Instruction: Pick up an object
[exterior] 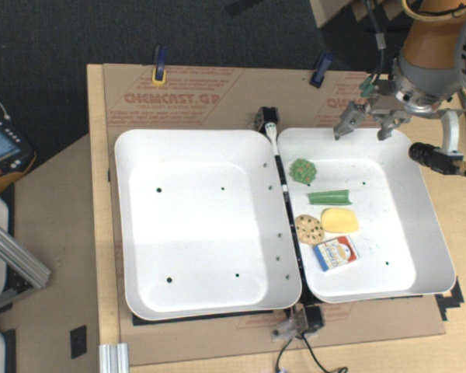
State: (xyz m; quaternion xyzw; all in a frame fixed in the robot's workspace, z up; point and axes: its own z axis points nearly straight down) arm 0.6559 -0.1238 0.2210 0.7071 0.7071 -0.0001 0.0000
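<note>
Arm (439,29) cut off at top edge

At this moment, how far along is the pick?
Nothing looks picked yet. The gripper hangs open above the far edge of the right bin, holding nothing. The green broccoli piece, green stick, cookie, yellow piece and small carton all lie in that bin. Descent, grasp and lift remain.

One fixed camera above the bench, angled down, both white bins (132,208) in frame
</note>
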